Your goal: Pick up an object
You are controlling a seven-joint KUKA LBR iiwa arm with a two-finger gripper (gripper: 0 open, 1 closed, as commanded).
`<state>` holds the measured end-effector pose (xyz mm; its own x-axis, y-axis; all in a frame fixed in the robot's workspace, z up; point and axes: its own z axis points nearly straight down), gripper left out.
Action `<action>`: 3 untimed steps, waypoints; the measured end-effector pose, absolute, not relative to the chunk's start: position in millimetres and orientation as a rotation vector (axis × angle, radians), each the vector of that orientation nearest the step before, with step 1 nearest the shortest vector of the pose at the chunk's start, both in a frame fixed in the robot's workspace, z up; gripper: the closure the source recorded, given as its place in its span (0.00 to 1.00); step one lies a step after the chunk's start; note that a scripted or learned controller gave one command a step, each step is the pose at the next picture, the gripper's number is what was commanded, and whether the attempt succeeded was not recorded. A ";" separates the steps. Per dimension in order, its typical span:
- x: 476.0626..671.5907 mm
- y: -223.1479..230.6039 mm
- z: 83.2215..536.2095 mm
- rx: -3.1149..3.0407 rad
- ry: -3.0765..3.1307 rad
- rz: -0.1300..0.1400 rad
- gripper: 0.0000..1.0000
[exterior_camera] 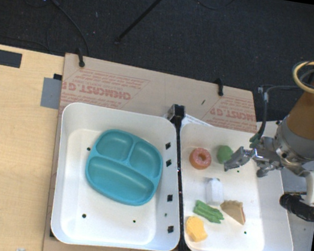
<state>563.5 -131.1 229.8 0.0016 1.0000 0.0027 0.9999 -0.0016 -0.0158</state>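
While every candidate, the donut point(201, 158) and green ball point(224, 153) among them, lay loose in the right bin point(271, 242), the tool point(250, 161) hovered beside the ball with fingers apart and nothing between them, so the pick looked wholly undone.

Two white bins point(77, 138); one teal plate point(124, 167); six small food toys point(201, 158).

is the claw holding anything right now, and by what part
Nothing is held. The claw hangs open over the right bin, beside the green ball, with nothing between its fingers.
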 end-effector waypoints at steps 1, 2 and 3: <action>565.9 -131.1 236.4 -2.219 -2.219 0.003 0.00; 567.9 -121.3 183.4 -2.215 -2.217 0.007 0.00; 575.8 -121.3 134.8 -2.217 -2.217 0.007 0.00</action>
<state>575.8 -121.3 134.8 -0.0003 1.0000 0.0014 1.0000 0.0003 -0.0073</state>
